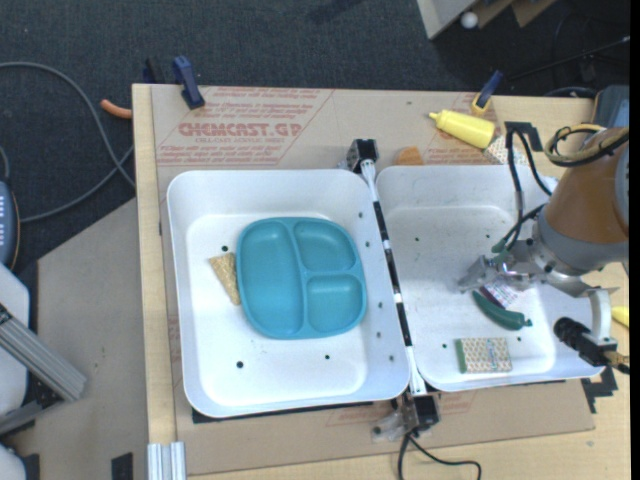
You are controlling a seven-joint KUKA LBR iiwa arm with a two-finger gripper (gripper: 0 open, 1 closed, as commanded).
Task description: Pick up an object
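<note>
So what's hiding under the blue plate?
A tan, cracker-like piece pokes out from under the left edge of the blue plate in the left bin. How far it reaches underneath, and whether anything else lies there, is covered by the plate.

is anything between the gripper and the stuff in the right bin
Nothing visible does. The gripper is low in the right bin, right at a small packet and a green tool. A patterned sponge lies apart, nearer the front wall.

Even bright light, soft shadows, slightly blurry
</note>
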